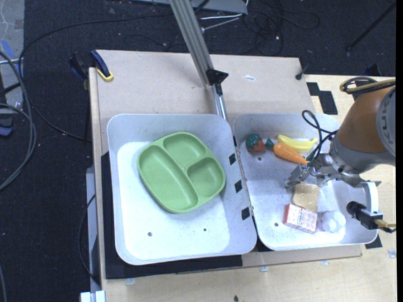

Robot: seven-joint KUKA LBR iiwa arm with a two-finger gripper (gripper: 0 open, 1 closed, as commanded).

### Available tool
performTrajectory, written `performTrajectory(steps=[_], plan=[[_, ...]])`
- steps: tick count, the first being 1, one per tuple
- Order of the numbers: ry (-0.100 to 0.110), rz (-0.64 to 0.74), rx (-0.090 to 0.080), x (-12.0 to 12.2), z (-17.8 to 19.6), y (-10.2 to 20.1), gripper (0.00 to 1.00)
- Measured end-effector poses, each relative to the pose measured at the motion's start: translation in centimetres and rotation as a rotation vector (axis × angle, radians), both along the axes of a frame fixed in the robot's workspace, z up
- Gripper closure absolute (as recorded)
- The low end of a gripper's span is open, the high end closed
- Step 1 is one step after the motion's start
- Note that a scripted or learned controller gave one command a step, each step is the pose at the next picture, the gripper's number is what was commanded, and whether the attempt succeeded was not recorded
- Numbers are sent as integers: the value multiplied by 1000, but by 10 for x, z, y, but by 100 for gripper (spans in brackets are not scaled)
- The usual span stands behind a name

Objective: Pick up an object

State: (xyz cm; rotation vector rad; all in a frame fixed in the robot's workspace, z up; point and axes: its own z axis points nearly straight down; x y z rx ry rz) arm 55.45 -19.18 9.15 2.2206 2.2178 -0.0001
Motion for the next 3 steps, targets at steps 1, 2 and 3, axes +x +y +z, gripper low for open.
performTrajectory(steps=[1,2,3], plan=[[-4,0,-1,1,13,-1,100],[-3,3,0,6,76,-1,100],[-5,4,-1,10,139,-5,100]])
